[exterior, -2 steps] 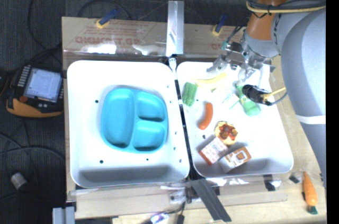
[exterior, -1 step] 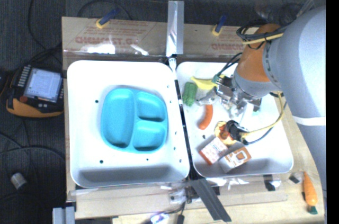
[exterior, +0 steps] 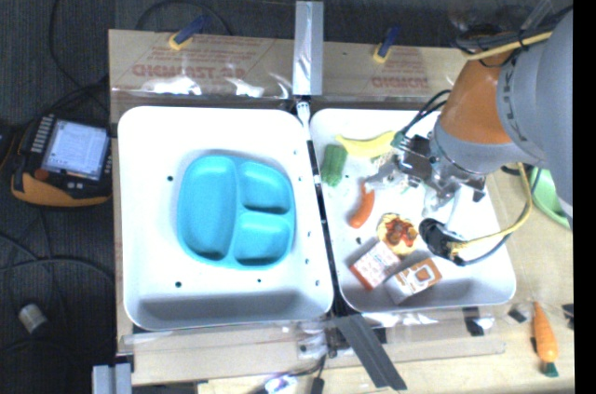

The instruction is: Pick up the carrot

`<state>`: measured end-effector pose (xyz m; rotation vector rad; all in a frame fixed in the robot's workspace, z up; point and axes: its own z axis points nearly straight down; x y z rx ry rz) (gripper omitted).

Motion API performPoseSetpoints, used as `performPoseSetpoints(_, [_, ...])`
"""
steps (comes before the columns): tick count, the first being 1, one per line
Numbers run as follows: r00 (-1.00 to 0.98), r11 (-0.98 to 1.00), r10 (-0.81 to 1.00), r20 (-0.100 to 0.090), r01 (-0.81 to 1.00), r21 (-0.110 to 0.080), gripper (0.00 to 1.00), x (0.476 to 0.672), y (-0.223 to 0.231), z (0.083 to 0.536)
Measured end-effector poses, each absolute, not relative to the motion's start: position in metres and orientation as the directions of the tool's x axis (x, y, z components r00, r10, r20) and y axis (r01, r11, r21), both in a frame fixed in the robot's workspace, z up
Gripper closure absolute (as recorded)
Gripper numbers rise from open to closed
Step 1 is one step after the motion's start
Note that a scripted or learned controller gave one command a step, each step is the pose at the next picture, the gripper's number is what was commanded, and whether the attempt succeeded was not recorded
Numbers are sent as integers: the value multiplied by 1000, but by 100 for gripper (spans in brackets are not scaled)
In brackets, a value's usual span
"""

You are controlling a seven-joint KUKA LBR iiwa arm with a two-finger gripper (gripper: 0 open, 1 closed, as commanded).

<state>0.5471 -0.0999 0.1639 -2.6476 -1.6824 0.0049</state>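
A small orange carrot (exterior: 361,208) lies in the right bin (exterior: 484,290), near its left wall and roughly mid-depth. My gripper (exterior: 389,170) hangs low over the bin just above and to the right of the carrot, between it and a yellow banana (exterior: 366,142). Nothing visible is held in it. The grey arm with its orange band (exterior: 475,108) comes in from the right.
A green vegetable (exterior: 332,162) lies left of the gripper. A pizza-like piece (exterior: 399,232) and two small boxes (exterior: 374,264) (exterior: 415,277) sit at the bin's front. A blue divided tray (exterior: 237,208) is in the left bin. Another carrot (exterior: 545,341) lies outside on the bench.
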Motion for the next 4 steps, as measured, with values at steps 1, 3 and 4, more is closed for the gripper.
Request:
performPoseSetpoints(1, [560,-560,828,-4,828,-5,0,482,-200,141])
performPoseSetpoints(3, [247,-247,969,4,969,4,100,519,-116,97])
performPoseSetpoints(4, [357,-357,934,-1,934,20,100,488,-101,91])
